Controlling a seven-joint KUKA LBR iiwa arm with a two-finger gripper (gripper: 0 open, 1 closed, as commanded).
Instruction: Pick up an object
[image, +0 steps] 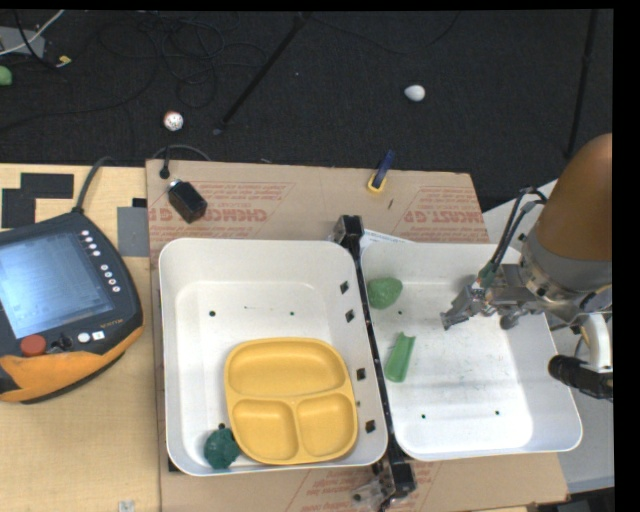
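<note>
Your nearest things to grab are in the right bin (520, 420). A round green lump (384, 292) sits near the bin's left wall, and a long green stick (399, 357) lies a little below it. The two are near each other but not touching.

The gripper (462, 313) hangs over the upper middle of that bin, well to the right of both green things. Nothing is between its fingers. You cannot tell from here if the jaws are open or closed, because they are small and dark.

So the job looks like it has barely started. Nothing is picked up yet. The arm would have to go left, drop down, and close on one thing.

In the left bin (190, 300) you see a yellow tray (290, 400) with three parts, and a dark green ball (221, 447) just beside its lower left corner.

The cardboard (280, 205) under the bins has red writing, seen upside down. It looks like "CHEMCO", but you cannot be sure. A tablet (55, 290) with a grey screen lies on the left.
</note>
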